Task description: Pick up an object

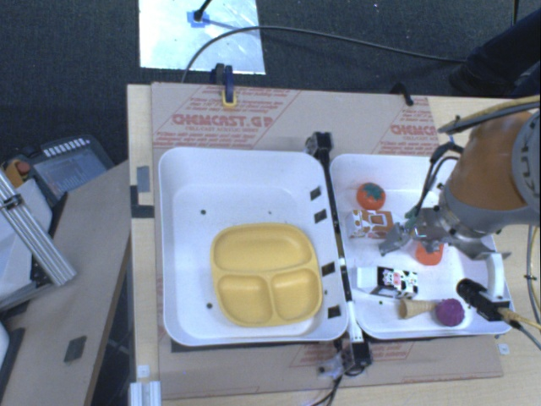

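Observation:
My gripper [416, 242] hangs low over the middle of the right bin [342, 172], with the arm coming in from the right. A small red-orange object [430, 256] lies right beneath it, partly covered by it. Whether the gripper touches this object I cannot tell. Just left of the gripper sits a white and orange toy block [370, 223]. An orange fruit with a green top [370, 195] rests further back. A black and white cow-patterned piece [396, 282] and an ice cream cone with a purple scoop [435, 311] lie nearer the front.
The left bin [182, 172] holds a yellow divided plate [265, 273]. A black divider strip [328, 218] runs between the two bins. Cardboard [245, 112] lies under both bins, and a grey device [63, 172] stands on the side table at left.

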{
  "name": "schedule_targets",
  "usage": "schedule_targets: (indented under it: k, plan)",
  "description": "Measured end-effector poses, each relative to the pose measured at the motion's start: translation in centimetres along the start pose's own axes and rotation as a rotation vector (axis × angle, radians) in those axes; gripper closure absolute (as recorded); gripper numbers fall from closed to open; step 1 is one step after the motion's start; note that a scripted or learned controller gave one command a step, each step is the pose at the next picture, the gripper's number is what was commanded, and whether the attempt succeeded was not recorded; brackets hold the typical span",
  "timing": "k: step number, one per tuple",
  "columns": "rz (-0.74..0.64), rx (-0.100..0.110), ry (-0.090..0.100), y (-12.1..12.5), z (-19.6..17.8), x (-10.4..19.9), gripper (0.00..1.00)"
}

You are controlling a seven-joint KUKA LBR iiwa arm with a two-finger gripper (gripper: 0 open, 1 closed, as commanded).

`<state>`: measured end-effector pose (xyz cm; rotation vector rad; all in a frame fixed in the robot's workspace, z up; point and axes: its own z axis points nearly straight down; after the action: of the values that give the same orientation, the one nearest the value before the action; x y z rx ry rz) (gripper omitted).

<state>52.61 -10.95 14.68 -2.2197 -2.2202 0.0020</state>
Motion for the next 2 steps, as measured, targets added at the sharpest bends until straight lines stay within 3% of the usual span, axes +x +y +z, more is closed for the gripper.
schedule_targets:
  k: [1, 2]
  plan:
    - [0.0, -0.001, 0.0, -0.3, 4.2, -0.2, 0.0]
    - [0.0, -0.005, -0.001, -0.2, 3.0, -0.2, 1.0]
